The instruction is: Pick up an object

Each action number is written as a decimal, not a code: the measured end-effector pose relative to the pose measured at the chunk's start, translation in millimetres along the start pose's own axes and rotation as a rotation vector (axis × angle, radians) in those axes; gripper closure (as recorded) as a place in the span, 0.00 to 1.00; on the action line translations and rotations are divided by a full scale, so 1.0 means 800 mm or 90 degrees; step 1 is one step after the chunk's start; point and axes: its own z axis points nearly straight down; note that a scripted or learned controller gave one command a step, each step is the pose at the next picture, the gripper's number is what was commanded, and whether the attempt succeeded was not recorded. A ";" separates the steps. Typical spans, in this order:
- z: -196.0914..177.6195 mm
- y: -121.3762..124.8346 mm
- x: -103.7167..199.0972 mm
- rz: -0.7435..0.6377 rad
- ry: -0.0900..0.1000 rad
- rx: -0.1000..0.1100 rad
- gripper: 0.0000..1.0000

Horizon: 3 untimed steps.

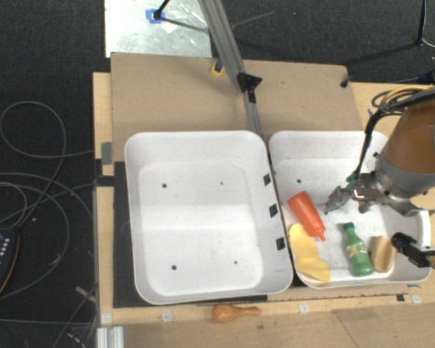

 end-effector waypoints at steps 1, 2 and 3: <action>0.062 0.000 0.000 0.000 0.000 0.000 0.00; 0.045 0.002 0.000 0.000 -0.001 -0.004 1.00; -0.009 0.003 0.001 -0.002 -0.002 -0.006 1.00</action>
